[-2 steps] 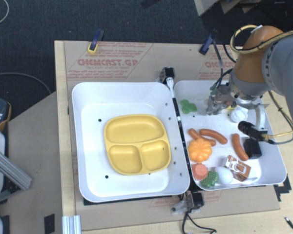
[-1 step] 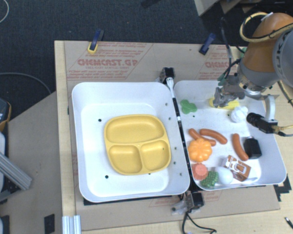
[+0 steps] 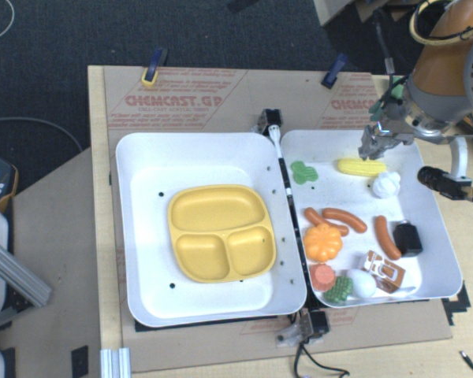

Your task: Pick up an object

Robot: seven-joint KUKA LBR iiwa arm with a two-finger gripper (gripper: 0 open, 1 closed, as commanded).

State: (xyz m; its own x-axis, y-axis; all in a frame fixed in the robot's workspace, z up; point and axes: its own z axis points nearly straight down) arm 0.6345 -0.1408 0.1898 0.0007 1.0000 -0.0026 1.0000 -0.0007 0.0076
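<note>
The right bin [image 3: 433, 211] holds toy food. A yellow corn cob [image 3: 361, 166] lies near its far edge. My gripper [image 3: 374, 146] hangs just above the cob's right half, below the arm's orange band. It carries nothing that I can see. To the right of the cob lies a white garlic-like piece [image 3: 386, 184]. Left of the cob lies a green leaf piece [image 3: 303, 172].
Also in the right bin are two sausages [image 3: 344, 217] [image 3: 386, 236], an orange pumpkin [image 3: 323, 242], a black block [image 3: 407, 239], a brown-and-white packet [image 3: 385, 268], a white egg [image 3: 363, 285], broccoli [image 3: 340, 288] and a red disc [image 3: 323, 276]. A yellow divided tray [image 3: 219, 231] sits in the left bin [image 3: 142, 172].
</note>
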